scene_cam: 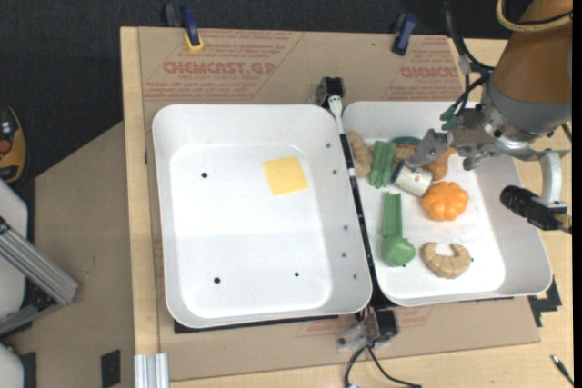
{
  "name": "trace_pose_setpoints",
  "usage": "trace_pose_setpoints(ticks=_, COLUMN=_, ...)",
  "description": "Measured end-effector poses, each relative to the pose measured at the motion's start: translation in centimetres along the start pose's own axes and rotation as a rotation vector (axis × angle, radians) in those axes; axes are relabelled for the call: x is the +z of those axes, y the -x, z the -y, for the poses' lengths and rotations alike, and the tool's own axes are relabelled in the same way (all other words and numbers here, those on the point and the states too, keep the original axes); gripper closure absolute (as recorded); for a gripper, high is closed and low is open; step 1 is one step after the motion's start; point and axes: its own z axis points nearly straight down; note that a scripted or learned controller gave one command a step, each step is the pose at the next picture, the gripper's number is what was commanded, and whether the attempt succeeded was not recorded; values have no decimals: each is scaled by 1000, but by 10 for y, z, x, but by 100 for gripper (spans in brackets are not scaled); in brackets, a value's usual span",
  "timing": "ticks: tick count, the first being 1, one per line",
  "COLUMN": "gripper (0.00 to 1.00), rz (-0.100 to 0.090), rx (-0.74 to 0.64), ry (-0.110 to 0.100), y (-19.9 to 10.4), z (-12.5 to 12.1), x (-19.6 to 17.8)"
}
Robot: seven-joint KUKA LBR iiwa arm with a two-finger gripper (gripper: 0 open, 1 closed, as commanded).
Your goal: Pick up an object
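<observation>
The right bin (518, 273) holds several toy foods. A tan piece (362, 155) and a ribbed green piece (382, 164) lie by its left wall. A long green piece (393, 232) lies below them. An orange pumpkin-like toy (445, 201) sits mid-bin, with a tan croissant (447, 259) near the front. A small white cylinder (412, 183) lies tilted beside the pumpkin. My gripper (446, 154) hangs over the bin's back middle, above the white cylinder and a partly hidden orange item (440, 164). I see nothing held in it.
In the left bin (182, 286), a flat yellow square (285, 175) lies right of centre towards the back. Blue clamps (190, 27) (404, 32) grip the board's back edge. A black part on a white bracket (533, 205) juts over the right bin's right side.
</observation>
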Motion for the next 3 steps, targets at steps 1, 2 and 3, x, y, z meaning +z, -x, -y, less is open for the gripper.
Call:
trace_pose_setpoints(ticks=1, gripper=0, rz=1, rx=3, ry=-3, y=37, z=-9, x=31)
trace_pose_setpoints(ticks=2, gripper=0, rz=-2, rx=-1, ry=-5, y=23, z=-14, x=131)
trace_pose_setpoints(ticks=3, gripper=0, rz=-3, rx=1, ry=-7, y=-7, z=45, x=126)
